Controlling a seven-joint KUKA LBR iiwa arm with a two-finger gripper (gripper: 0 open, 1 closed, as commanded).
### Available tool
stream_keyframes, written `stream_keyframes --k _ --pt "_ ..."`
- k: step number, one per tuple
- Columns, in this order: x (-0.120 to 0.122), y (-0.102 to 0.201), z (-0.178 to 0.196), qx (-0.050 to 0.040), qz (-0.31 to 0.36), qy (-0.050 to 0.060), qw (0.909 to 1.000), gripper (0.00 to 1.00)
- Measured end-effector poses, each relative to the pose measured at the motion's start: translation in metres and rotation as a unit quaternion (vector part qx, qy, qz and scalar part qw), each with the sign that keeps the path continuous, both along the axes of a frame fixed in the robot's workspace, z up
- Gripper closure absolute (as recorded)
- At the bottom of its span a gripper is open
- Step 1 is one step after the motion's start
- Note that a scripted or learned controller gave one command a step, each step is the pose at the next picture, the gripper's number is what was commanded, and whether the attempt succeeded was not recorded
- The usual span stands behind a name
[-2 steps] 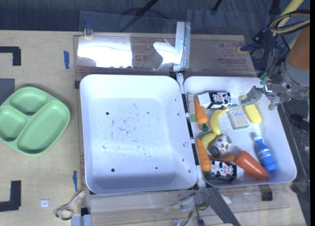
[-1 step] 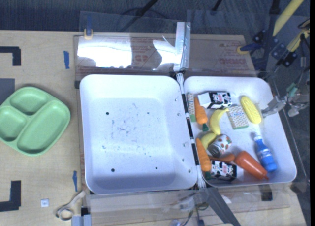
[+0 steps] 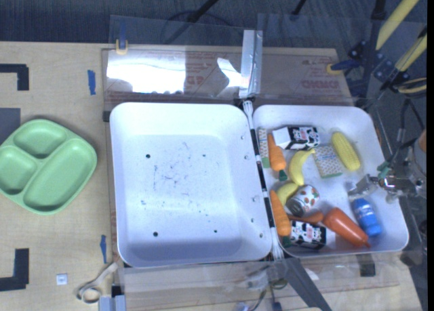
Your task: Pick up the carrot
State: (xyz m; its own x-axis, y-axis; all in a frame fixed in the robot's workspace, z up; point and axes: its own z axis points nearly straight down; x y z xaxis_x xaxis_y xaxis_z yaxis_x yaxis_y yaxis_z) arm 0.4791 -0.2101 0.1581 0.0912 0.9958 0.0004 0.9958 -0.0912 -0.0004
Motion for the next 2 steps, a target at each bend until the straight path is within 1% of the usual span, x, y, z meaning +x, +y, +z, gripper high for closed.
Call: stream_keyframes --k 1,2 --pt "0.058 -0.009 0.075 -0.0008 0.010 -0.001 1.0000 0.00" --pt "0.010 -0.006 0.023 -0.0001 0.052 0.000 0.9986 0.00"
